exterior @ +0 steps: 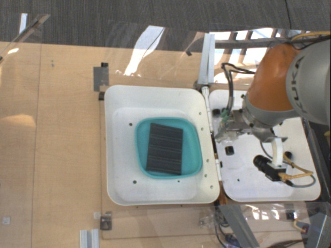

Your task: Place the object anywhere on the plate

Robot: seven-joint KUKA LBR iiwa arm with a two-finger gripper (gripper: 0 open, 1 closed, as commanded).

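Note:
A dark grey ribbed rectangular block (164, 149) lies flat on the teal plate (193, 154), roughly at its middle. The plate sits in the left white bin (119, 154). My gripper (224, 132) hangs over the left edge of the right bin (305, 190), close to the wall between the two bins and apart from the block. The grey wrist and orange band above cover most of the gripper.
A small black piece (229, 150) lies on the right bin's floor just below the gripper. The arm covers the upper part of the right bin. A metal post (207, 61) stands behind the gap between the bins. Bare wooden bench lies to the left.

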